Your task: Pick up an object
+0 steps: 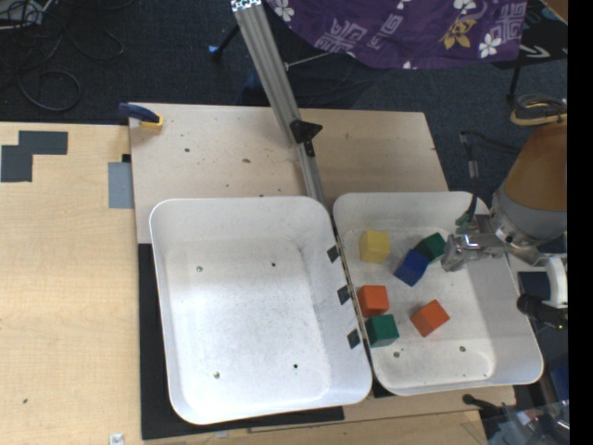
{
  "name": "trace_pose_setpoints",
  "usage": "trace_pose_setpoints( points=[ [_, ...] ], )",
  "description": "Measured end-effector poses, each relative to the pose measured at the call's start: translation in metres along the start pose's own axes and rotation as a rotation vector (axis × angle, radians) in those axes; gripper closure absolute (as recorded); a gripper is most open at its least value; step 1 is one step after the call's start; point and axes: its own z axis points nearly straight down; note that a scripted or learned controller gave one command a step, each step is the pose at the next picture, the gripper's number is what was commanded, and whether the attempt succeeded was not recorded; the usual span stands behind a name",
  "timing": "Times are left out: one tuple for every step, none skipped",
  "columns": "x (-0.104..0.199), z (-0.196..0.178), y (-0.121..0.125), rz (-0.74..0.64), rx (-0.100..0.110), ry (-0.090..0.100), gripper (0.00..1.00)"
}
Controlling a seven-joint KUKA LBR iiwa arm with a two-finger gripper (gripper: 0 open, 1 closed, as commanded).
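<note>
Yellow block (pixel 375 246), blue block (pixel 411 267), white bins (pixel 185 221).

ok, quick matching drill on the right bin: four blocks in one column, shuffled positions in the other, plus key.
Blocks:
1. yellow block
2. blue block
3. dark green block
4. green block

Positions:
A. nearest the front edge, by the divider between the bins
B. touching the blue block, nearest the tool
C. farthest back on the divider side
D. mid-bin, between the yellow block and the orange block

Pairs: 1-C, 2-D, 3-B, 4-A
</note>
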Motion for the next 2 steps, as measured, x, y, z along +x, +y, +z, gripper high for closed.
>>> trace_pose_setpoints(
  points=[
    [0.004, -0.047, -0.006, 0.000, 0.001, 0.001, 1.00],
    [0.003, -0.072, -0.006, -0.001, 0.002, 0.000, 1.00]
  ],
)
